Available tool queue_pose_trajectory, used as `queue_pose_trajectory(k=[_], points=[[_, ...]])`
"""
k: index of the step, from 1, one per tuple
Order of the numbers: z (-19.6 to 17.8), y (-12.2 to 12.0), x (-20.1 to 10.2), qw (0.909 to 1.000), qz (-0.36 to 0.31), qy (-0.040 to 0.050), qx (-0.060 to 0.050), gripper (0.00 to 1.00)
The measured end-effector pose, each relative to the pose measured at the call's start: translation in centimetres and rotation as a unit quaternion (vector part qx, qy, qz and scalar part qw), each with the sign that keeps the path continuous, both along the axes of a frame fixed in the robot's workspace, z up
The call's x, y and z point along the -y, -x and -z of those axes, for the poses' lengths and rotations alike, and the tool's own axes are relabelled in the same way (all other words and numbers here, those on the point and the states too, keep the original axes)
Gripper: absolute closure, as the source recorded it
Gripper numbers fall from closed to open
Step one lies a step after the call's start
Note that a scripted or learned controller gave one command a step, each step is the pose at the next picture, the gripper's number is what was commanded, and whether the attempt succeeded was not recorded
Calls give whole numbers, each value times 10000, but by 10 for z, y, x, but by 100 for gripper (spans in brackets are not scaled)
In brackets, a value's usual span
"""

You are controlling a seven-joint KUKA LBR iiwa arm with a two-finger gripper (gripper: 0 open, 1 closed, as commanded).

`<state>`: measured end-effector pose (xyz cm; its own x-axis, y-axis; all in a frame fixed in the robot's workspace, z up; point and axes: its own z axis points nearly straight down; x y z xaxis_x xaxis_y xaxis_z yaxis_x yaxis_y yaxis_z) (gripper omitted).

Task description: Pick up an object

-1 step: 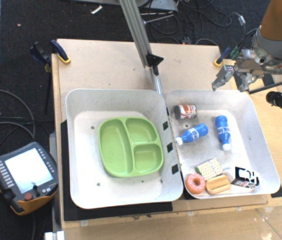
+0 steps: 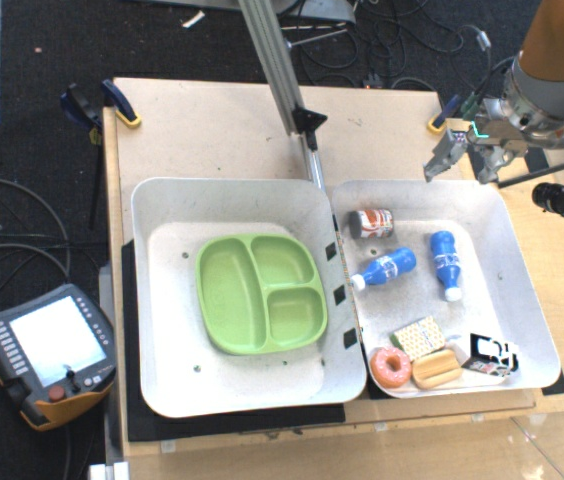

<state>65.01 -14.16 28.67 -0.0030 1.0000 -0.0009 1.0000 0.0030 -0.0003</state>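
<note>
The tool [image 2: 459,157] hovers with its fingers spread and nothing between them above the right bin's [image 2: 522,258] far edge; two blue bottles [image 2: 446,261], a can [image 2: 373,222] and a donut [image 2: 392,367] lie inside.

My gripper [image 2: 465,156] hovers above the right bin's [image 2: 522,258] far rim; bottles [image 2: 446,262] lie below; green tray [image 2: 262,293] fills the left bin [image 2: 162,268].

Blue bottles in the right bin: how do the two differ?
The left bottle lies slantwise with its white cap toward the bin divider; the right bottle lies nearly along the bin's length, cap toward the near edge. The left bottle sits just below the can; the right bottle lies apart from it. Both are blue, white-capped, lying flat.
</note>
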Motion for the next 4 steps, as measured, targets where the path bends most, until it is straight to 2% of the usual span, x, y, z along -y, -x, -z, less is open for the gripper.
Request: queue_pose_trajectory(k=[2, 3, 4], points=[[115, 5, -18, 10000, 5, -7, -33, 0], [177, 5, -11, 10000, 9, -4, -66, 0], [164, 4, -11, 10000, 16, -1, -40, 100]])
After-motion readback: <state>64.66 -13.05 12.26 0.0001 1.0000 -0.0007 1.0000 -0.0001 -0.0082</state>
